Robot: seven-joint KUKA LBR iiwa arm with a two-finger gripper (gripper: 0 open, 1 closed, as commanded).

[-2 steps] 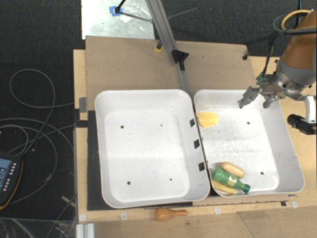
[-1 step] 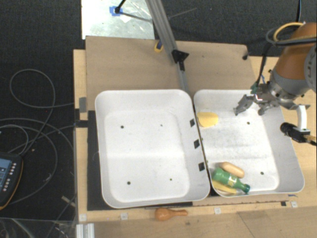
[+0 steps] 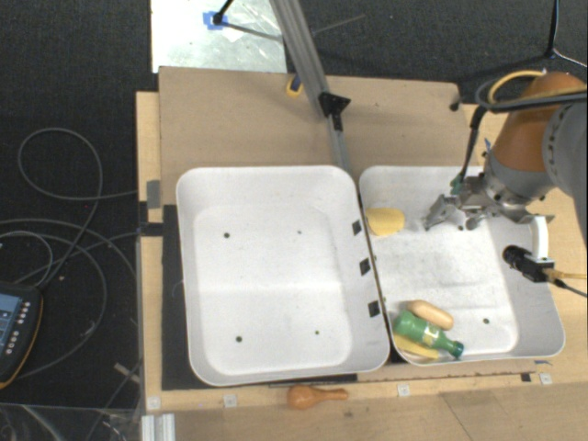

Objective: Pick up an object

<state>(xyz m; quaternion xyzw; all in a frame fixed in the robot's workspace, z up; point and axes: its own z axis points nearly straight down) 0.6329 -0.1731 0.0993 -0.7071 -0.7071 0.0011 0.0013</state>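
My gripper [image 3: 451, 219] hangs over the back of the right bin [image 3: 459, 269], its two fingers spread open with nothing between them. A yellow lump [image 3: 386, 220] lies just to its left, near the bin's back left corner and apart from the fingers. At the front of the same bin a tan roll [image 3: 430, 314], a green bottle [image 3: 430, 335] and a yellow piece [image 3: 415, 350] lie close together.
The left bin [image 3: 271, 274] stands beside the right one, joined by black clips [image 3: 365, 265]. An orange-brown pear-shaped object [image 3: 317, 395] lies on the bench in front of the bins. A grey pole [image 3: 308, 53] slants in from the back.
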